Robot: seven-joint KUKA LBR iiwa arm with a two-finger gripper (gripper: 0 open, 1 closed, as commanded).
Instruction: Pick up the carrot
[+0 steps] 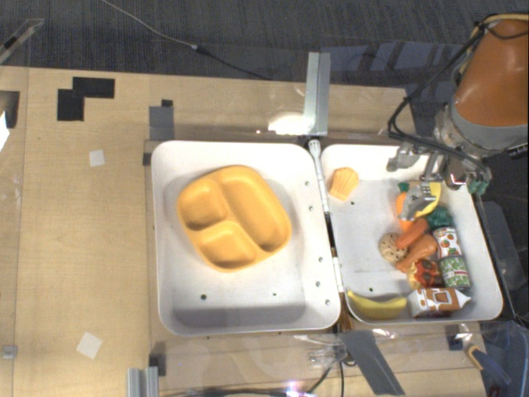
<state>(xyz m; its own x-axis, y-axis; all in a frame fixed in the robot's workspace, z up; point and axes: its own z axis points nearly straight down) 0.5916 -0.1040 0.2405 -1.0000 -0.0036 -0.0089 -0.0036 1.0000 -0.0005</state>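
In the camera view, take the right bin (364, 246) as your landmark. The carrot (411, 235) lies in its right half, in a heap of small items against the right wall, with a round cookie-like piece (390, 247) touching its lower left and small printed cartons (449, 263) just to its right. Its long axis runs at a slant, from lower left up toward upper right.

Your end effector (423, 193) hangs over the upper right part of that bin, just above the heap, under the grey arm with the orange band (496, 73). You cannot tell how far its fingers are parted, and nothing is visibly between them.

So the carrot lies just below the end effector in this view, slightly toward the bin's centre. You will likely need a short move that way, and a grasp across the slanted axis.

The yellow banana (376, 304) lies at the bin's lower edge, well clear.
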